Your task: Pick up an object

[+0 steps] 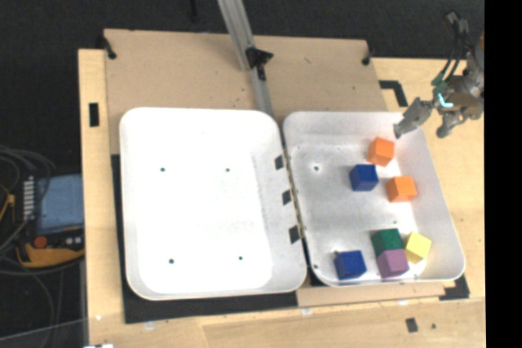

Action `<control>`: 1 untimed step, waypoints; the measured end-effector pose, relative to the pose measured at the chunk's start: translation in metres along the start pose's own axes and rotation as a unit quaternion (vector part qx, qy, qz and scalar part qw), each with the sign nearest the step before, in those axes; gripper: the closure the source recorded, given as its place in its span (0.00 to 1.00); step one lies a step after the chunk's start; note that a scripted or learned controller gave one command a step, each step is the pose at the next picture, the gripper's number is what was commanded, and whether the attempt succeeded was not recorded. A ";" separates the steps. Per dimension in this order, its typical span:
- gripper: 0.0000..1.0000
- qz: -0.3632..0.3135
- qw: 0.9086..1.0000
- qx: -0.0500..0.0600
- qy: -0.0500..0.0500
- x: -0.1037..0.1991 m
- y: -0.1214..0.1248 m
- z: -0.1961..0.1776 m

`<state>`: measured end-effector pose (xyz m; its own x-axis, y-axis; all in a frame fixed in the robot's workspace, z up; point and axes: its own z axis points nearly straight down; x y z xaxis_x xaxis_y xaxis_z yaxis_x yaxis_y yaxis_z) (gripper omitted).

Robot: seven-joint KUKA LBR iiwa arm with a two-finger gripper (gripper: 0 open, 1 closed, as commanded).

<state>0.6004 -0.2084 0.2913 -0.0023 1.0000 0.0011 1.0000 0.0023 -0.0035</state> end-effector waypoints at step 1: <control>0.00 -0.001 1.000 -0.002 -0.002 0.000 0.001 -0.003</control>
